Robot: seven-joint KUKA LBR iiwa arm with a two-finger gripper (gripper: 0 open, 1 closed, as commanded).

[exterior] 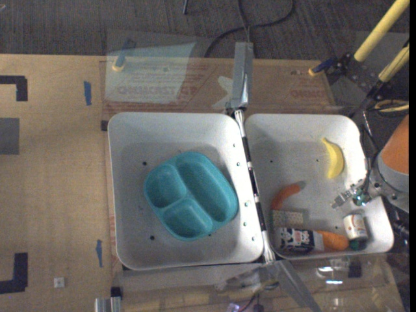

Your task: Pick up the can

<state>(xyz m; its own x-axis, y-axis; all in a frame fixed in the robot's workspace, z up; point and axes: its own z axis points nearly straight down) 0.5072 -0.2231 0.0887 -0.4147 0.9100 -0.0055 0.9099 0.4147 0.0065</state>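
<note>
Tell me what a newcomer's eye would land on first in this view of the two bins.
The teal divided tray stands out most, lying tilted in the middle of the left bin. In the right bin, a yellow banana lies near the far right corner, with an orange carrot near the bin's left wall. The small can sits in the near right corner, with the gripper just beyond it.

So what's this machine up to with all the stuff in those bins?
The arm reaches in over the right bin, going for the can near that bin's front right corner. Its gripper hovers just behind the can, not holding it. A banana, carrot and carton lie nearby; a teal tray sits in the left bin.
</note>
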